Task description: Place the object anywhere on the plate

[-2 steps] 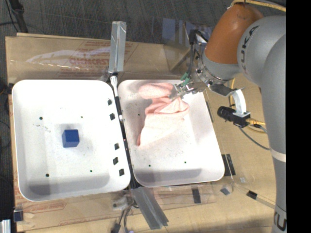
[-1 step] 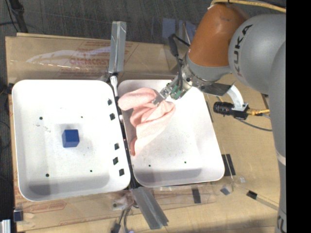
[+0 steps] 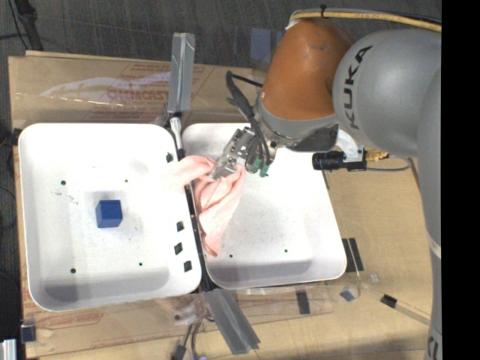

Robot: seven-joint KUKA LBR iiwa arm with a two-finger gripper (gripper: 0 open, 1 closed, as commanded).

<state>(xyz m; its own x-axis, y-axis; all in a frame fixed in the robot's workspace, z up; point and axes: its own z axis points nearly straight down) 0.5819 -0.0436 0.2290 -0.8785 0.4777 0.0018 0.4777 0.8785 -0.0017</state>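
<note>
A pink cloth (image 3: 217, 201) lies crumpled along the left side of the right bin (image 3: 300, 231). One corner spills over the divider toward the left bin (image 3: 52, 171). Its top is bunched up and rises to my gripper (image 3: 245, 168), which hangs over the upper left part of the right bin. The silver finger (image 3: 231, 156) and the dark, green-tipped finger (image 3: 262, 167) pinch the cloth's upper fold between them. A small blue cube (image 3: 109, 213) rests on the floor of the left bin, well away from the gripper.
The grey arm with its orange band (image 3: 304, 66) reaches in from the upper right over the right bin's back edge. A grey bar (image 3: 180, 73) stands behind the divider. Black cables (image 3: 240, 96) loop by the wrist.
</note>
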